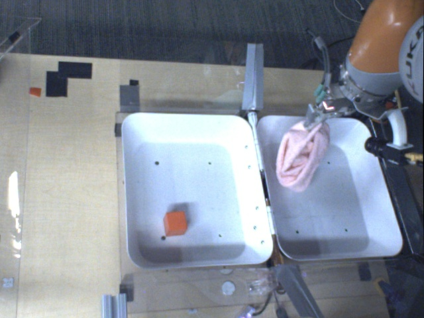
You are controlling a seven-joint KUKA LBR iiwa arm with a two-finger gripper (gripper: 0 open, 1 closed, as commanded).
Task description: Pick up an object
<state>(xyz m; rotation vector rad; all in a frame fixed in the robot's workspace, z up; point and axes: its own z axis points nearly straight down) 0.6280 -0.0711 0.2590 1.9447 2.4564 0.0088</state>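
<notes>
Hanging limp in the upper right of the frame, a pink cloth (301, 156) is the thing we take as the picked object. Its top is bunched into a narrow neck that runs up into the gripper (317, 114), and its body droops down and to the left over the right bin (344, 244). We read the fingers as clenched on the cloth's upper end, since the fabric gathers right at their tips and hangs from there. Whether the lower folds clear the bin floor or brush it, we cannot tell from this slanted view; the faint shade beside the cloth suggests at least most of it is raised.

Our judgement is that the grasp itself is done and the lift is under way or nearly finished. What is left is to carry the cloth clear without it slipping out, as only a small pinch of fabric appears to be held.

Further out, the grey arm with its orange band (381, 25) reaches in from the upper right corner. In the left bin (185, 131), toward the lower left of its floor, an orange block (175, 223) sits untouched, well apart from the gripper.
</notes>
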